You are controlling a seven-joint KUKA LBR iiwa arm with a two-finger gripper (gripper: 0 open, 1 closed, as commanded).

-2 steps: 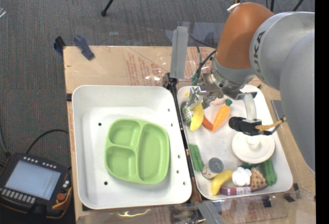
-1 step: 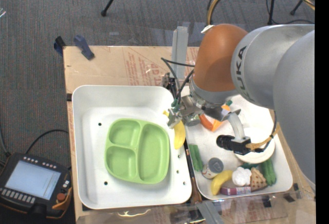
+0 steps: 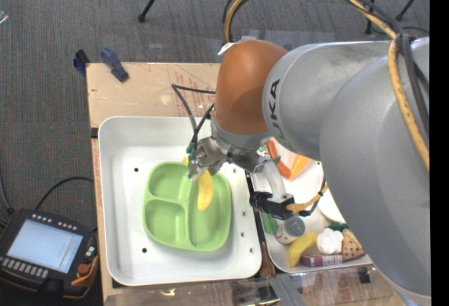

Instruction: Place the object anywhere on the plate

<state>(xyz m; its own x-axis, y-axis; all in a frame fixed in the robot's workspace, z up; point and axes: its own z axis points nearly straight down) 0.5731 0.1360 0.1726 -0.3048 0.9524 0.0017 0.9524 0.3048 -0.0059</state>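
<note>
In the right bin (image 3: pixel 309 271) lay a second banana (image 3: pixel 300 247) among other items. In the left bin (image 3: pixel 119 157) sat the green plate (image 3: pixel 168 217), split into compartments. Over its right compartment hung a small, smooth yellow banana (image 3: pixel 205 192), upright, its top pinched between the gripper (image 3: pixel 199 165) fingers, which were closed on it. The arm (image 3: pixel 337 115) rose behind.

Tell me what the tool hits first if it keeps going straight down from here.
Most likely the green plate. The tool points down with a yellow banana-like object between its fingers, so that object should touch the plate's right compartment first. Height above the plate is unclear.
</note>
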